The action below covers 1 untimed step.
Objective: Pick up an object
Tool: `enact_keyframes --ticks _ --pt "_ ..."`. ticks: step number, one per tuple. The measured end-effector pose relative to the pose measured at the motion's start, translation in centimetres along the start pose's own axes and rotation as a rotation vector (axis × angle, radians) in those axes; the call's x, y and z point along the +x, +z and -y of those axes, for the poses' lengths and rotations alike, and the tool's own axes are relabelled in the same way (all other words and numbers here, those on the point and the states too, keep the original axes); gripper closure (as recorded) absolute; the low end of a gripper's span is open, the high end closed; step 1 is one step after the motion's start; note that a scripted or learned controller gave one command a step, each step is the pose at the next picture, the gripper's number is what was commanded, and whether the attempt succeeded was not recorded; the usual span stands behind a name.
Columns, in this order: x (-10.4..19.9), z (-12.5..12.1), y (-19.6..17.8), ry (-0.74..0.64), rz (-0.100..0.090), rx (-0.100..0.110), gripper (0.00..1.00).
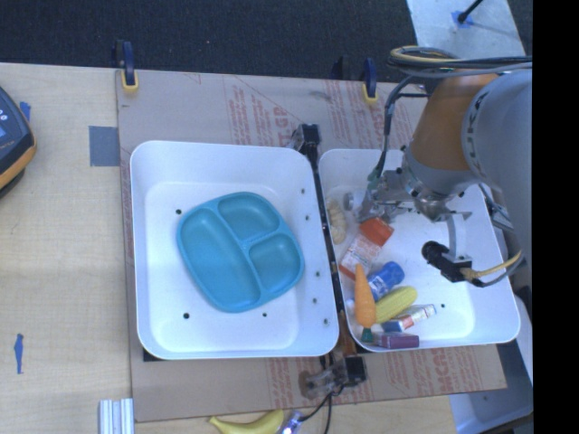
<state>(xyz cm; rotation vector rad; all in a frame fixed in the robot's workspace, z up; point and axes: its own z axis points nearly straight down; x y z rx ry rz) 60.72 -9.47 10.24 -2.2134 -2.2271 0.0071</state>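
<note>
Light wooden bench (pixel 63 269); brown cardboard sheet (pixel 253 111) on it, two shallow white plastic bins (pixel 149 242) side by side atop.

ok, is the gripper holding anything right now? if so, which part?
Cannot be told. The gripper is down in the right bin, just above the orange-red packet, but the wrist blocks the view of any hold.

We're looking down from one fixed camera above the bench (pixel 63 242), tilted at a slant so the far edge sits along the top. Both white bins fit in frame, the left bin (pixel 145 242) and the right bin (pixel 493 319), at a middling distance. The arm (pixel 461 125) enters from our right.
</note>
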Motion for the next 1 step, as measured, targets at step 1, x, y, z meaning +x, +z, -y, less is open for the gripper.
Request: enact_keyframes --ticks 1 --pt "5.6 1.04 -8.99 0.002 -0.003 -0.001 1.0"
